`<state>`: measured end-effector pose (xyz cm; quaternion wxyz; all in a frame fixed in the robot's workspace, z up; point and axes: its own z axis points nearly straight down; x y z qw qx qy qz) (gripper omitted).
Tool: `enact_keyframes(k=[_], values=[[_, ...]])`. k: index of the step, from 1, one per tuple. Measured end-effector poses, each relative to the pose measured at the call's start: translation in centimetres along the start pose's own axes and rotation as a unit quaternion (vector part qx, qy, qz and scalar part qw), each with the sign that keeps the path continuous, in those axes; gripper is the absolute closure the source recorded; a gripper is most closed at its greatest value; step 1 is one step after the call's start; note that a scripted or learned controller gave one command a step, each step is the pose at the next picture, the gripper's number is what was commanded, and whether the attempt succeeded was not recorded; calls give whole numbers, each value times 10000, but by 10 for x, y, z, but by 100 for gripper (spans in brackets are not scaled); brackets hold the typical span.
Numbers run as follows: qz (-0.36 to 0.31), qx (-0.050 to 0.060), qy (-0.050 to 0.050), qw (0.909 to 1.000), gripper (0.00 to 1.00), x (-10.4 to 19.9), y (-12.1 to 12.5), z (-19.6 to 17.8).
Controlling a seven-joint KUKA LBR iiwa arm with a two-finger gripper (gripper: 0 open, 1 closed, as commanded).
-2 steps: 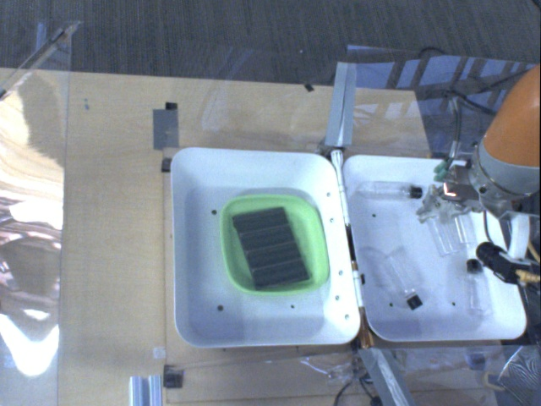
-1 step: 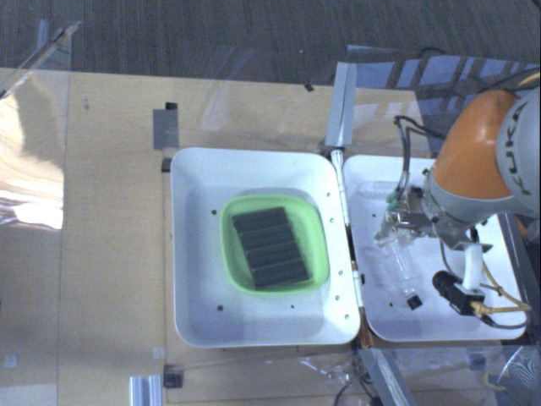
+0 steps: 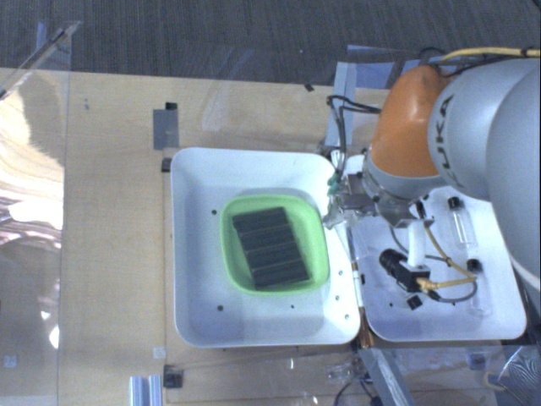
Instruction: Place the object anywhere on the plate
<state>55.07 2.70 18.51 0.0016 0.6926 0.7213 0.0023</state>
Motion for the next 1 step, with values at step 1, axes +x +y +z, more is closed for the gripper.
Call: enact_keyframes(k=[1], values=[[4, -1, -1, 10000, 0, 0, 0, 0]])
